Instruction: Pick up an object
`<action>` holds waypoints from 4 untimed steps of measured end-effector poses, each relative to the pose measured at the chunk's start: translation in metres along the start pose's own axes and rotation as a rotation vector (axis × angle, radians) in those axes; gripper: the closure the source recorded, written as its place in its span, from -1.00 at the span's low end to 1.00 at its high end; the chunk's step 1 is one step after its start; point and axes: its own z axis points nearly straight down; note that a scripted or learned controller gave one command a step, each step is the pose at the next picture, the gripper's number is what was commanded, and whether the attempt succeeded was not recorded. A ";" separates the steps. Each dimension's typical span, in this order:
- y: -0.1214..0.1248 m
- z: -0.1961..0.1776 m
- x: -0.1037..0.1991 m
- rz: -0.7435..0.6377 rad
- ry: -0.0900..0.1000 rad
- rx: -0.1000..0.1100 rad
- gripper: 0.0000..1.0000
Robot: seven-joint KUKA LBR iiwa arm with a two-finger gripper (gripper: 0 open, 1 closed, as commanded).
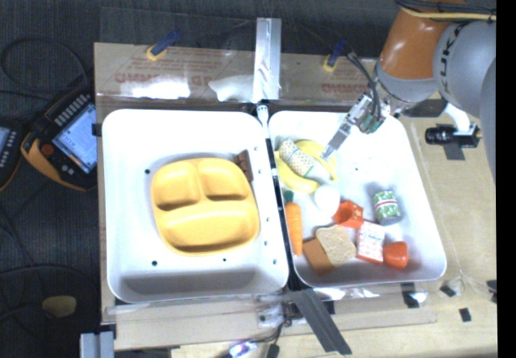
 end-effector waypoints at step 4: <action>0.024 0.064 0.026 0.367 -0.004 0.005 -1.00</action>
